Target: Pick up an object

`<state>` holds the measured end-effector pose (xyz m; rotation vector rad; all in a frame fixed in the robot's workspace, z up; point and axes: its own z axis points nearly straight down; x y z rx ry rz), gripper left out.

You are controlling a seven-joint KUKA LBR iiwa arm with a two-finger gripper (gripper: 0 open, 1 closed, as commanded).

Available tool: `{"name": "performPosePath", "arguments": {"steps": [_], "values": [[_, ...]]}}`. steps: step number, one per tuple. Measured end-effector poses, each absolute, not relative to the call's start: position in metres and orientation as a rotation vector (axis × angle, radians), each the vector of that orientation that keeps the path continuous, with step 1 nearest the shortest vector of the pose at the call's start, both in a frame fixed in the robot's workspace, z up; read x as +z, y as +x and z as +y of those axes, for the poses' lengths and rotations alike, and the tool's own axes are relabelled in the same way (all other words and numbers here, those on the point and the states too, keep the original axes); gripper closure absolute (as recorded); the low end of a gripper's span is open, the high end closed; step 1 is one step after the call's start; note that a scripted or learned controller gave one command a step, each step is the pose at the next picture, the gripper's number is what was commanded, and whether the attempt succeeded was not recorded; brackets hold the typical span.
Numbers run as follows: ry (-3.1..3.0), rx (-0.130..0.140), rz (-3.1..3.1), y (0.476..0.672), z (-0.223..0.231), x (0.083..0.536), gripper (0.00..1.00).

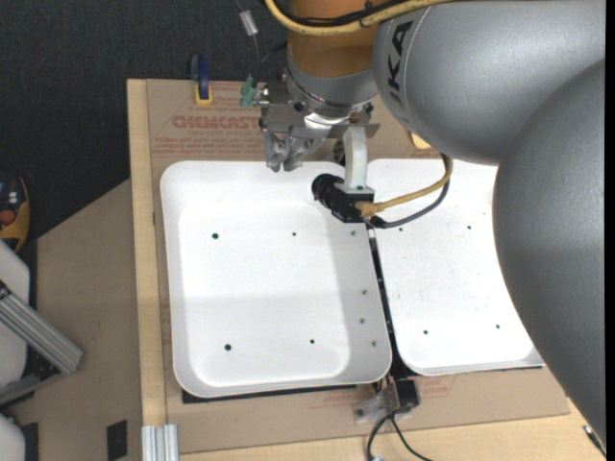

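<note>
My gripper hangs below the orange-banded wrist, over the far rim of the left white bin, near that rim's middle. I make out nothing held in it. A white bracket with a black connector and a tan cable sticks out from the wrist, above the divide between the two bins. The left bin's floor shows several small dark dots.
The right white bin is partly covered by the big grey arm. Both bins rest on a brown board. A blue and yellow clamp and a green clamp sit on the board's far edge. A clip with a wire is at the near edge.
</note>
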<state>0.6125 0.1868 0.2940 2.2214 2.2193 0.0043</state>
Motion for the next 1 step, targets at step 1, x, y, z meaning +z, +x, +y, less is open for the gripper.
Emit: {"name": "performPosePath", "arguments": {"steps": [1], "values": [[2.218,0.001,2.224,0.6549,0.2262,0.2361,1.00]]}}
